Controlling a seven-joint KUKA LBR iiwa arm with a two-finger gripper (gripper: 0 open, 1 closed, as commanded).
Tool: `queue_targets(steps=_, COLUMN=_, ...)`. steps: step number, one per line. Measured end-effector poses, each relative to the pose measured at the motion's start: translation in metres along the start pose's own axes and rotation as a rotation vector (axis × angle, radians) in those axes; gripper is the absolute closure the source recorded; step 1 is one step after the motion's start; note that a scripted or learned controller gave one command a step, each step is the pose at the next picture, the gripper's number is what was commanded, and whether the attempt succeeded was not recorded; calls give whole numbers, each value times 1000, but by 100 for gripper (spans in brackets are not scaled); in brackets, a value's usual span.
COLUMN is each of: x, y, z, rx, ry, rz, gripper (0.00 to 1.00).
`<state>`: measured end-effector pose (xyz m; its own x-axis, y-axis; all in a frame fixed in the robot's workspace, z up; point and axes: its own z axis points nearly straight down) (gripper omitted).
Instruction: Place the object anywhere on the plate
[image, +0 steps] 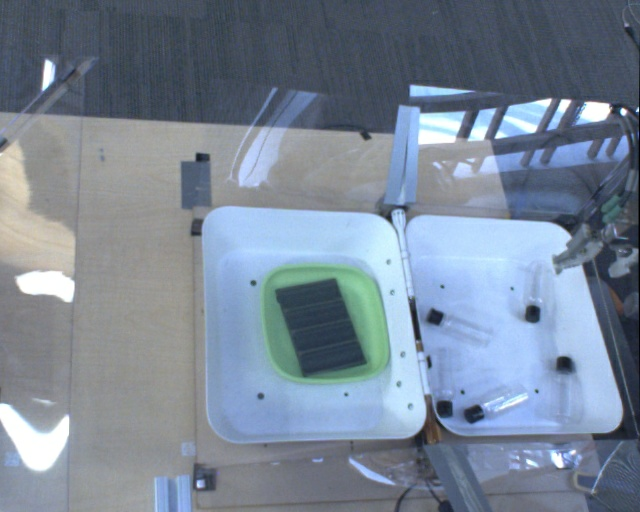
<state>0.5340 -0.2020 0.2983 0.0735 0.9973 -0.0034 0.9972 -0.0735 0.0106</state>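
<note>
A green square plate (272, 340) lies in the middle of the left bin (225, 300). A dark grey ribbed rectangular block (320, 327) rests flat on the plate, turned slightly off square. Several clear vials with black caps lie scattered in the right bin (480, 245), one (460, 326) near its left side and one (496, 405) by its front wall. Part of my gripper (590, 245), with cables above it, pokes in over the right bin's far right corner, apart from every vial and far from the plate.
A raised divider (410, 300) runs between the two bins. A vial (534, 292) lies toward the right bin's right side and another (566, 385) near its front right corner. A metal bracket (404, 160) stands behind the bins on the wooden bench.
</note>
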Motion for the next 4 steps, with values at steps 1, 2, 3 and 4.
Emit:
queue_targets(steps=1, x=3, y=-32, z=-71, rx=-1, ry=0, rz=147, gripper=0)
queue_targets(steps=2, x=2, y=-20, z=3, rx=6, ry=1, rz=172, gripper=0)
queue_targets(steps=3, x=2, y=-45, z=-19, rx=4, ry=0, rz=223, gripper=0)
queue_targets(steps=4, x=7, y=-45, z=-8, rx=5, ry=1, rz=287, gripper=0)
